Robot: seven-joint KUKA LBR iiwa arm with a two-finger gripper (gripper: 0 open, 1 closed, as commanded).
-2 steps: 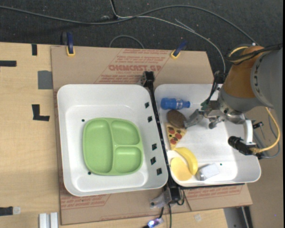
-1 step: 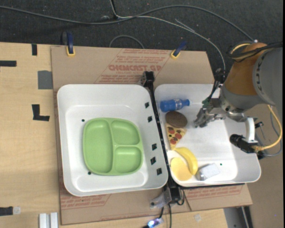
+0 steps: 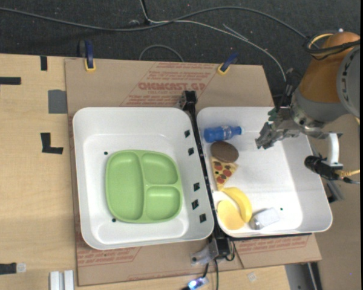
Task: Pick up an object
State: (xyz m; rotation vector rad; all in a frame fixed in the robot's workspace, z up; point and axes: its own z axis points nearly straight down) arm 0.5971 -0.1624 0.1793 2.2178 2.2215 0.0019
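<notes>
The approach is in hand: the gripper [image 3: 267,139], its jaws apart and bare, hangs over the right bin [image 3: 290,180], needing descent onto the blue bottle [image 3: 222,133].

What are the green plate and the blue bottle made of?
The green plate looks like smooth matte plastic: one even colour, with rounded, moulded compartments. The blue bottle looks like plastic too, with a slight shine and a paler end, though it is too small to be sure.

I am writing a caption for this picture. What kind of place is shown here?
Most likely a robotics lab bench set up for picking trials. A robot arm reaches over two white bins, which sit on a cardboard sheet clamped to the bench; loose cables trail behind, and toy food such as a pizza slice lies in the right bin.
</notes>
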